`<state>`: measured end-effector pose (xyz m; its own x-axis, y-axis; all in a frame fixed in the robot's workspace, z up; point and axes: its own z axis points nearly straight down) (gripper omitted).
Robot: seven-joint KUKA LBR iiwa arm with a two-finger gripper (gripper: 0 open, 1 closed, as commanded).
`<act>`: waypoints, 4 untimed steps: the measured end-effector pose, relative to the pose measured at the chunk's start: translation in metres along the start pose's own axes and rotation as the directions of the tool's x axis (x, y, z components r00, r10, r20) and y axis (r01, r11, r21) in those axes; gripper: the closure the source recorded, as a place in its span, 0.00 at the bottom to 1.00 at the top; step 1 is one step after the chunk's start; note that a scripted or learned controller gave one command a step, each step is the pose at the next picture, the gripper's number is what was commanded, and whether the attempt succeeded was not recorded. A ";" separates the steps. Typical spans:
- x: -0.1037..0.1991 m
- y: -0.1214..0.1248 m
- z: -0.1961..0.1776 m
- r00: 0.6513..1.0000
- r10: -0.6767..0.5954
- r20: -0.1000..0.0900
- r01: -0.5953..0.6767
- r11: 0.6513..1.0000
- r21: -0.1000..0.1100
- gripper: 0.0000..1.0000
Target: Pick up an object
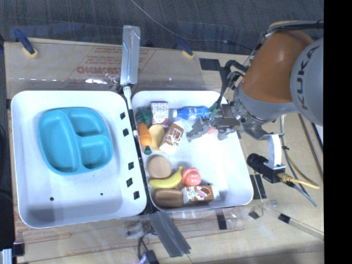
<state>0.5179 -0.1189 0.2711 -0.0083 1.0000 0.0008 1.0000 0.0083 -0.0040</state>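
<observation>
My gripper (201, 131) hangs over the upper middle of the right bin (234, 166), its two fingers apart with nothing between them. Just left of the fingertips lies a brown snack carton (174, 136). A blue water bottle (190, 113) lies just above the gripper, along the bin's far wall. Further left are a small white and purple carton (159, 111), a green item (144, 116) and an orange carrot (144, 137). Lower in the bin sit a round brown bun (159, 166), a banana (168, 181), a pink toy (191, 176) and a brown-labelled bottle (199, 193).
The left bin (33, 202) holds a blue divided plate (75, 138). A brown sausage-like piece (168, 198) lies at the right bin's front wall. Bare white floor shows on the right bin's right half. The arm's orange band (275, 65) looms over the bin's far right corner.
</observation>
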 end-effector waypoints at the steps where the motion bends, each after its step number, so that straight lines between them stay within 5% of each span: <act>1: 0.002 0.048 -0.031 0.987 0.159 0.001 -0.159 0.987 -0.003 0.00; 2: -0.016 0.020 0.088 0.998 0.068 0.000 -0.068 0.998 0.009 0.00; 3: -0.043 0.042 0.113 0.998 -0.059 0.001 0.059 0.998 -0.002 0.00; 4: -0.075 -0.042 0.179 0.990 -0.139 -0.001 0.139 0.990 -0.001 0.00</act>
<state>0.4759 -0.1944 0.0921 -0.1469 0.9892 0.0021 0.9892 0.1469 -0.0026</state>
